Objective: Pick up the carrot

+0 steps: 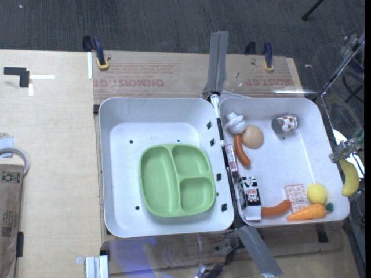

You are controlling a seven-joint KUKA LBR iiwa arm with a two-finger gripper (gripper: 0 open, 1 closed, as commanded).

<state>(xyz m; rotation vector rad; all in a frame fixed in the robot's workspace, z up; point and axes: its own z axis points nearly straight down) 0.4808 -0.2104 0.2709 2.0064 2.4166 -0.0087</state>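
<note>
Judging the arm's pose is not possible from this slanted view, and whether the claw is released or clenched cannot be told either; a small grey metal piece (341,150) sits at the 3 o'clock rim of the right bin (272,101), too small and blurred to identify. The carrot (304,212) lies flat in the 5 o'clock corner of that bin, its green stub pointing toward 3 o'clock, with nothing gripping it. A lemon (316,193) rests just above it, touching or nearly so, and a pink-printed card (295,196) lies just beside the lemon at its 9 o'clock. A reddish-orange sausage-like piece (275,209) lies at the carrot's 9 o'clock, end to end with it, and whether they touch is unclear. A small milk carton (250,193) lies near the bin's 7 o'clock wall. Toward 11 o'clock a second sausage (241,150), a tan bun (253,136) and a white lumpy item (235,121) cluster together, and a small spotted object (286,123) at 1 o'clock is hard to make out. A banana (349,178) hangs at the outer 4 o'clock rim, partly cut off. The left bin (104,155) holds a green divided plate (177,180). On the surface (46,126), a brown bag (11,213) is cropped by the 9 o'clock edge.
</note>
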